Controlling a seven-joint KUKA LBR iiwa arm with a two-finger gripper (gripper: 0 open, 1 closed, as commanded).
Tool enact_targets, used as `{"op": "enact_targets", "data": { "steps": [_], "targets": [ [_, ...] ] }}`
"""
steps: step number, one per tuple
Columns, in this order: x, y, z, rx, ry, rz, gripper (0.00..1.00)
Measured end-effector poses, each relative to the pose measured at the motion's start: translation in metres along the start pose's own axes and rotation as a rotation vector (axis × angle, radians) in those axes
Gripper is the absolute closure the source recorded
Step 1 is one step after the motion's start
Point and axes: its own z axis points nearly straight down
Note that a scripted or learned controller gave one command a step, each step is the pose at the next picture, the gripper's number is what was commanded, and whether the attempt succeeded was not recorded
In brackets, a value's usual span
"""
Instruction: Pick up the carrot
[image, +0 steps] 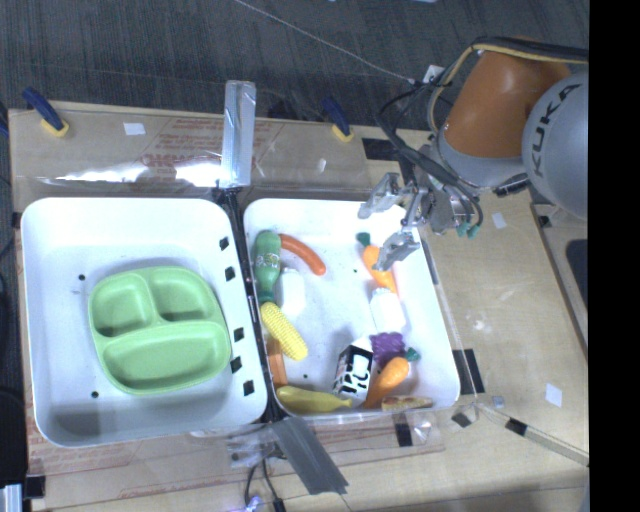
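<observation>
An orange carrot (381, 268) with a small green top lies by the right wall of the right bin (330, 213), in its upper half. My gripper (389, 221) hovers at the bin's upper right corner, just above and behind the carrot. It is open: one finger (377, 196) points toward the back rim, and the other fingertip (399, 245) sits right over the carrot's leafy end. Nothing is between the fingers. A second orange carrot-like piece (392, 374) lies near the front right corner.
The right bin also holds an orange sausage (303, 254), a green cucumber (266, 262), a corn cob (283, 331), a white piece (387, 312), a purple item (389, 346), a black-and-white can (352, 372) and a banana (312, 400). A green divided plate (158, 327) lies in the left bin.
</observation>
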Motion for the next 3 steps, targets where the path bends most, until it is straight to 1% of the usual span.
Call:
{"op": "enact_targets", "data": {
  "steps": [1,2,3],
  "targets": [
    [-0.026,-0.007,0.098,-0.005,0.007,-0.215,0.0],
    [0.004,-0.017,0.13,-0.002,0.0,-0.333,0.0],
    [0.001,-0.014,0.117,0.0,-0.005,-0.341,1.0]
  ]
}}
